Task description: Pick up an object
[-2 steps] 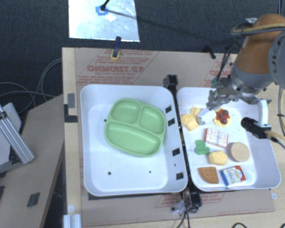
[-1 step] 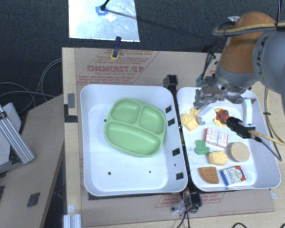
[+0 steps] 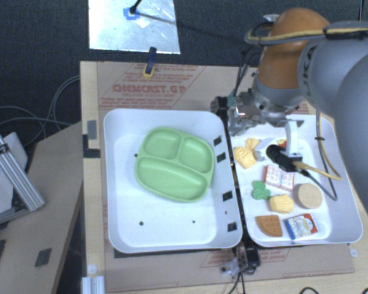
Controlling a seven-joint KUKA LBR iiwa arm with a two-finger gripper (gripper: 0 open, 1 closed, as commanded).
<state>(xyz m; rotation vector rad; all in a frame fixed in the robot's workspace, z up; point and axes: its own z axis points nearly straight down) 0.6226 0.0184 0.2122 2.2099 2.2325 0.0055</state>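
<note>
Over right bin's [image 3: 346, 216] far-left corner, gripper [image 3: 240, 120] hovers, approach step; finger state indiscernible; next: descend onto yellow toy [image 3: 245, 157].

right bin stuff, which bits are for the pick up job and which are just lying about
For the job:
gripper
yellow piece
red and white packet
tan round disc
blue and white packet

Lying about:
green divided plate in left bin
silver sheet

Green tray [image 3: 175, 164]; white bins [image 3: 119, 225]; orange band [image 3: 294, 41].
</note>
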